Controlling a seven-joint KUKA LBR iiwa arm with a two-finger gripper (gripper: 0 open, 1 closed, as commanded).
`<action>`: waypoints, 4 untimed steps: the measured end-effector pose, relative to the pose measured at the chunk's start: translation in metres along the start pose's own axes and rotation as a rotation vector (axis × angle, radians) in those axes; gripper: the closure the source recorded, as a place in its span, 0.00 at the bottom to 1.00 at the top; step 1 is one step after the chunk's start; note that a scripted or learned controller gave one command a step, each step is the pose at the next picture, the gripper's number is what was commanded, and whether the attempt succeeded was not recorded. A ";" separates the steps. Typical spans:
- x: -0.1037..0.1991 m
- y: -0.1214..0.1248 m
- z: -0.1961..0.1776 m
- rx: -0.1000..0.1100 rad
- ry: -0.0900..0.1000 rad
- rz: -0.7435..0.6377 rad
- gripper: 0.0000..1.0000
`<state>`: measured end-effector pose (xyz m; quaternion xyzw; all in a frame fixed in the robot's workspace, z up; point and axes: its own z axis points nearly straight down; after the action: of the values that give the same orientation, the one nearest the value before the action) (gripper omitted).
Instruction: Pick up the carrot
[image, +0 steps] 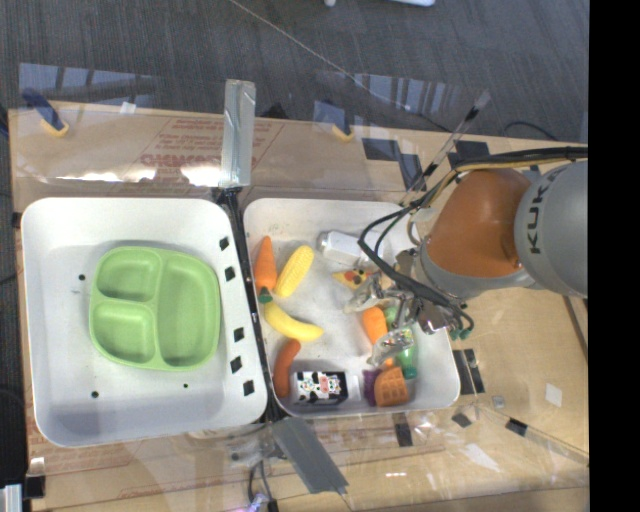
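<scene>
A: Where's the arm (500, 225)?
B: In from the right, orange band over the right bin (300, 215). Gripper (385, 318) is low in that bin, right of centre, amid cables.

A: Fingers?
B: They stand either side of a small orange piece (374, 324), which sits between them. Looks like a carrot. Whether it is lifted off the floor, cannot tell.

A: Any other carrot?
B: Yes, a second carrot (264, 265) with green top at the bin's left wall, lying roughly upright in the view, well apart from the gripper.

A: Neighbours?
B: Corn (294, 271) just beside that carrot, to its right. Banana (291, 324) below both. Sausage (285, 366) below the banana. Black-and-white carton (320, 386) at the near wall. Purple and orange toys (388, 384) in the near right corner, just under the gripper. A white object (338, 242) near the far wall.

A: Left bin (60, 230)?
B: Green divided plate (156, 308), three sections, centred.
</scene>
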<state>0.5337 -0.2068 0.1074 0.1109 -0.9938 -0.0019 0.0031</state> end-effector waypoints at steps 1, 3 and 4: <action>-0.005 0.002 -0.014 0.004 -0.008 -0.011 1.00; 0.008 -0.001 -0.109 0.008 -0.006 -0.553 1.00; 0.048 0.027 -0.028 0.001 -0.003 -0.068 1.00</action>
<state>0.4814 -0.1913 0.1354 0.1446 -0.9895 -0.0014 0.0017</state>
